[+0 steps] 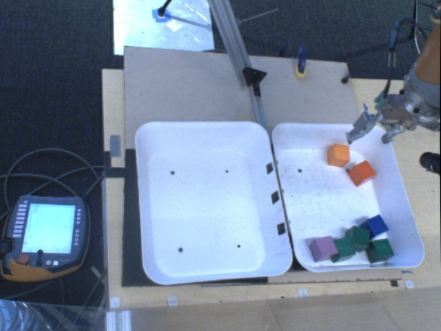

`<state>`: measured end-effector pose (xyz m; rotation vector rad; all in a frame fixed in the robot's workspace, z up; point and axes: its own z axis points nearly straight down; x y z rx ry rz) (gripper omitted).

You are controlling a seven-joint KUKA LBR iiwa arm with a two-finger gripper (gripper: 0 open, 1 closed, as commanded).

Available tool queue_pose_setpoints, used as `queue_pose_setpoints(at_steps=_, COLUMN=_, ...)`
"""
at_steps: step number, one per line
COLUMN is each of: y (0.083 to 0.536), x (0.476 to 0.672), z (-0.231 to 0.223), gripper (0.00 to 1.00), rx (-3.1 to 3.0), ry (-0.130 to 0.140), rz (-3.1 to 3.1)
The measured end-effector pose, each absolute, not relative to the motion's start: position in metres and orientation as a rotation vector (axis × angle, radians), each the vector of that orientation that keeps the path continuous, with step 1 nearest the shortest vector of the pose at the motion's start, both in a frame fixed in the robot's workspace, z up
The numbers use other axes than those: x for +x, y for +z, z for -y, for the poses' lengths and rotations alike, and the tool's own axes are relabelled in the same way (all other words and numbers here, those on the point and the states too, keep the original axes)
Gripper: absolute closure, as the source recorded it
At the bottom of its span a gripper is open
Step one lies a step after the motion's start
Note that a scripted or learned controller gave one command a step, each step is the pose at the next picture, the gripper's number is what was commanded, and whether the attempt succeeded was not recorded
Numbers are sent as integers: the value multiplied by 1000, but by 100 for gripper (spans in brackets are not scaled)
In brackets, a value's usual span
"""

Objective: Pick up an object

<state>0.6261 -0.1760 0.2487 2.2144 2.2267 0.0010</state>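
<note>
Over the far right corner of the right bin, the gripper hangs with its two fingers spread wide and nothing between them. Just below it on the bin floor sits an orange block, with a darker orange block beside it. Along the near edge cluster a purple block, green blocks and a blue block.

White bins hold orange, blue, green and lilac blocks.
</note>
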Motion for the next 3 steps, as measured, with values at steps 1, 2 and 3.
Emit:
queue_pose_setpoints(at_steps=1, y=249, x=626, z=176, gripper=0, rx=2214, ry=0, rz=-2227)
queue_pose_setpoints(at_steps=2, y=205, x=619, z=179, gripper=0, rx=2220, ry=-3, rz=-2224)
queue_pose_setpoints(at_steps=3, y=144, x=613, z=178, gripper=0, rx=2221, ry=-4, rz=-2226)
